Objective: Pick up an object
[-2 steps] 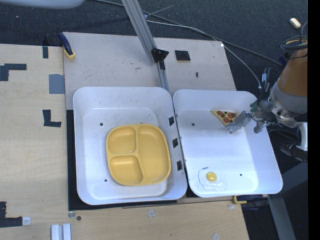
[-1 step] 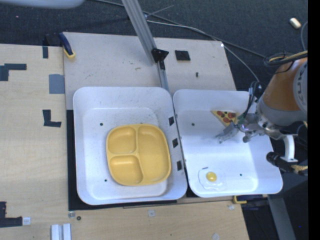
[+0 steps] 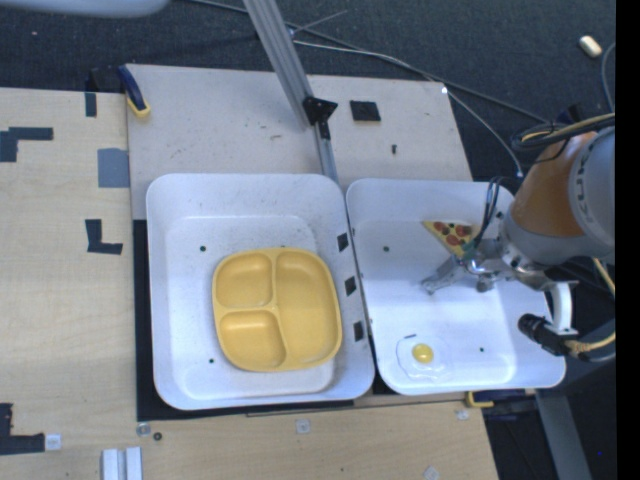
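The arm (image 3: pixel 585 193) is grey with a broad orange band (image 3: pixel 545 200) above the wrist; thin dark cables run along it, and a black fitting sits below.

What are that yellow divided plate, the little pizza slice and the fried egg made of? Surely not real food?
The yellow divided plate looks like moulded plastic: one even colour, smooth rounded compartment walls, soft sheen. The pizza slice and fried egg look like toy food, probably plastic or rubber, judging by their flat, uniform colours and tidy outlines; they are too small to tell which.
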`<state>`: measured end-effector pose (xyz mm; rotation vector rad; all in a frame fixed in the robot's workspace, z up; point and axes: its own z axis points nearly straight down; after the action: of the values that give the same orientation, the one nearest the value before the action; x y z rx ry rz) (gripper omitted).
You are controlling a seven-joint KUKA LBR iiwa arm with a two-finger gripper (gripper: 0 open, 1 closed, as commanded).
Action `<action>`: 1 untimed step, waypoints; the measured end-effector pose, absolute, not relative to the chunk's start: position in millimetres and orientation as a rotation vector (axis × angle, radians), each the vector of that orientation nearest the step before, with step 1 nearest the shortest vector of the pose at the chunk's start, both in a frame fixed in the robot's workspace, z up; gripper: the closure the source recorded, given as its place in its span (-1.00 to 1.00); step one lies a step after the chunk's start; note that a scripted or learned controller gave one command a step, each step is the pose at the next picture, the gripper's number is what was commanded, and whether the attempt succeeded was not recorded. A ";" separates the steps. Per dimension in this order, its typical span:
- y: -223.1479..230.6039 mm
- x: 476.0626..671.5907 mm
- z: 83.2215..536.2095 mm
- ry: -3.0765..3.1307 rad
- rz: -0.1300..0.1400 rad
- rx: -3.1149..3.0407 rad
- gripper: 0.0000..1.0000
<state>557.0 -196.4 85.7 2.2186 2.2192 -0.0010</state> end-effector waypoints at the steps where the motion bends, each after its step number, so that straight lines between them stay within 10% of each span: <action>1: -196.8 558.5 98.3 2.217 0.002 2.214 1.00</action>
<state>558.5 -196.8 98.3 2.2139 2.2174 0.0016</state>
